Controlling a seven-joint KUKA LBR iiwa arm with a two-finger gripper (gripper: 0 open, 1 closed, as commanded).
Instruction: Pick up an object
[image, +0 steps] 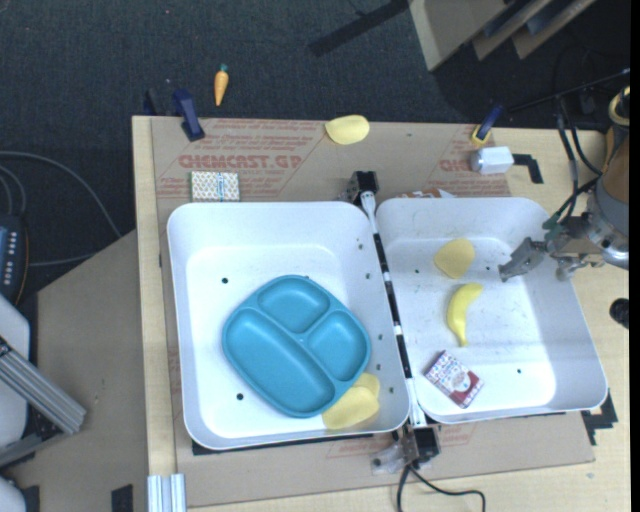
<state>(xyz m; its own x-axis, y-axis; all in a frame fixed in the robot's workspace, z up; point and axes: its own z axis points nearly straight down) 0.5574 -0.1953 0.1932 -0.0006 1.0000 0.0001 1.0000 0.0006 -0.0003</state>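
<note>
The right bin (560, 390) holds three things: a rounded yellow piece (455, 257) near its back, a yellow banana (461, 310) in the middle, and a small red and white packet (453, 377) near the front. My gripper (535, 258) hangs over the bin's back right part, a short way right of the rounded yellow piece and apart from it. I see nothing held in it. The left bin (200, 250) holds a blue divided plate (296, 345), with a yellow lump (352, 405) at the plate's front right edge.
On the bench behind the bins lie another yellow lump (347, 129), a patterned patch (215, 185), a blue clamp (187, 115) and a white clip (492, 158). A small toy carrot (221, 85) lies on the dark floor. Cables hang at the right.
</note>
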